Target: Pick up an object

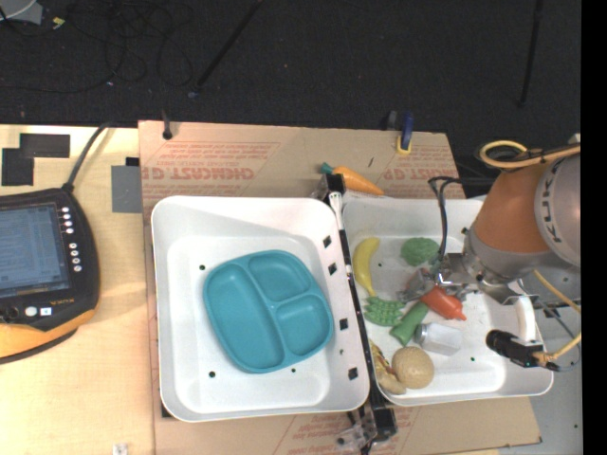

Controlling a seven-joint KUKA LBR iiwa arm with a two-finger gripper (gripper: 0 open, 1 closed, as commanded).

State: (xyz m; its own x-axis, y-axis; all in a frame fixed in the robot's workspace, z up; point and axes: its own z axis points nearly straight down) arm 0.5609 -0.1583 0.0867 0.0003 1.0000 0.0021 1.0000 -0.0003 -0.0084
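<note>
Gripper (438,282) sits low in the right bin (474,375), fingers down among the toys. Metal parts blur together at the tip; cannot tell whether the fingers are spread or closed, or whether anything is between them.

Just beside the tip: orange-red piece (443,303), touching or nearly so — likeliest target, judging by the approach. Green stick-shaped piece (409,323) lies below-left of it, leaning against a green ridged piece (383,310). Clear pale item (439,336) just below the orange-red one. Green leafy lump (419,251) above the tip, yellow banana (365,263) further left by the dividing wall. Tan round object (413,368) near the front-left corner.

Clutter packs the bin's left half, probably pushed there, so things overlap and a clean pinch looks awkward. Open floor lies along the front right of this bin, though the arm (517,221) and a black fitting (512,347) take up some of it.

Left bin (180,254) holds a teal divided plate (267,309), with bare floor round it.
</note>
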